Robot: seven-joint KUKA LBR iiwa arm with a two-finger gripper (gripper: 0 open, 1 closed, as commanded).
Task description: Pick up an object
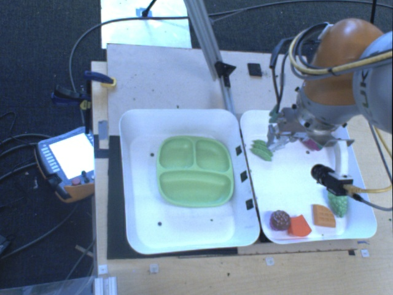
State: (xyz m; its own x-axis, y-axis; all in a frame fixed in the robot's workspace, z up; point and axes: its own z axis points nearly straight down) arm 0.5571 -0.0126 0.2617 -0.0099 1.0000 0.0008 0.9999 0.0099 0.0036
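On the left side of the bench (159, 78), a shallow white bin (138, 183) carries a pale green divided plate (195, 171), lying flat near the bin's middle with three compartments, none of them filled.

Moving right, a second white bin (288, 183) sits edge to edge with the first. Near its upper left corner, just inside the left wall, lies a small green pod-shaped toy (261, 150), probably a pea pod or leaf. The gripper (277, 139) hangs directly beside it at the pod's upper right, very near or touching; whether the claw is released or clenched cannot be told from this angle, and nothing is visibly between it. The grey arm with its orange dome (344, 48) reaches in above the bin's upper right corner.

Along the bin's lower edge sit a dark reddish round berry-like toy (280, 219), an orange wedge (299, 226) touching it, and a tan square piece (323, 216). Near the right edge lies a green textured piece (338, 203), with a small magenta item (312, 144) half hidden under the wrist.

The pod seems the likely target. It looks light, small, rigid plastic, smooth and apt to slip or skid on the bin floor. Pinching across its narrow width at mid-length looks safest.
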